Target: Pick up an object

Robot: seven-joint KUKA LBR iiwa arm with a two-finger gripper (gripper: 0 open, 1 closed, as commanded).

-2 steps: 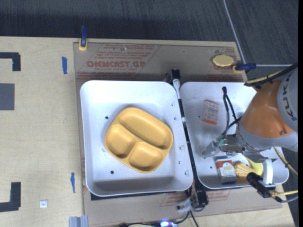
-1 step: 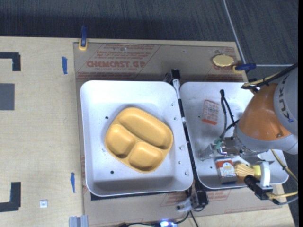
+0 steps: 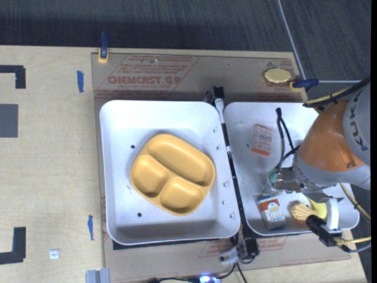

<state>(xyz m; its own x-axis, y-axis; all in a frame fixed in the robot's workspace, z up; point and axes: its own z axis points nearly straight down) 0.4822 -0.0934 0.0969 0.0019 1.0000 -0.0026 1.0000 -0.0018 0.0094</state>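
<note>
Camera view: left bin (image 3: 112, 158) holds yellow tray (image 3: 171, 173); right bin (image 3: 241, 158), packets (image 3: 263, 139).

arm (image 3: 336, 146) covering right bin's (image 3: 247, 158) far side, tool hidden

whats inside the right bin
In the right bin: a small packet, a little box and a brush. The arm covers the rest.

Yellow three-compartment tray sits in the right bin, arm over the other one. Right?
Not quite. The camera view shows the yellow three-compartment tray in the left bin; the arm reaches over the right bin, above the small items there.
</note>
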